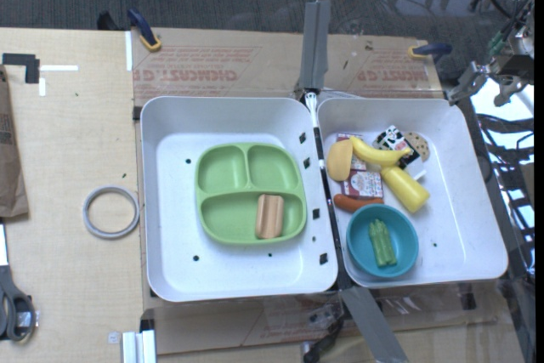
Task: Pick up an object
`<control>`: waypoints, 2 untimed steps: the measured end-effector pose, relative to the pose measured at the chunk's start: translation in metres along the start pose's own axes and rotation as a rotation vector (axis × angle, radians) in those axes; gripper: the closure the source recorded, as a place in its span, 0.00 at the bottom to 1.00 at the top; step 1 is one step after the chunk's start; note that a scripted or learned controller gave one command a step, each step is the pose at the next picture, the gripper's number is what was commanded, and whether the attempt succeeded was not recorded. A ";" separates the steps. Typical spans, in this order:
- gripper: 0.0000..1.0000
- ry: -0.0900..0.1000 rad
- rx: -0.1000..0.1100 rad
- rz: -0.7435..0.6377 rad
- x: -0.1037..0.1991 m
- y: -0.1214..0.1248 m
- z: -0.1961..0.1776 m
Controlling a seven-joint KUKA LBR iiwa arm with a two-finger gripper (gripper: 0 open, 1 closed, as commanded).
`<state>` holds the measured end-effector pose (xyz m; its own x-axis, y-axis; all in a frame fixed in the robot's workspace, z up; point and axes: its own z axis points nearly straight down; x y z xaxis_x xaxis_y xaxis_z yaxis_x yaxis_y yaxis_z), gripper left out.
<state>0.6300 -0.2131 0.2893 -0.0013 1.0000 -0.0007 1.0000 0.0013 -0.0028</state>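
Seen from above, two white bins sit side by side on a worktop (68, 140). In the left bin (161, 208) a green divided plate (229, 183) carries a hot dog bun (269, 216) in its lower compartment. In the right bin (463, 217) are clustered a banana (374, 153), a yellow bottle (406, 189), a small carton (366, 183), a sausage (350, 203) and a blue bowl (406, 255) containing a green vegetable (382, 244). A tape ring (110, 211) lies left of the bins.

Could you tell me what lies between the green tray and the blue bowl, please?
In the camera view, the bins' adjoining walls separate the green tray from the blue bowl.
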 end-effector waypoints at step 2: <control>0.00 0.000 -0.025 0.359 0.035 -0.024 0.173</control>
<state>0.6056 -0.1780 0.1162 0.3505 0.9366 0.0024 0.9363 -0.3504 0.0225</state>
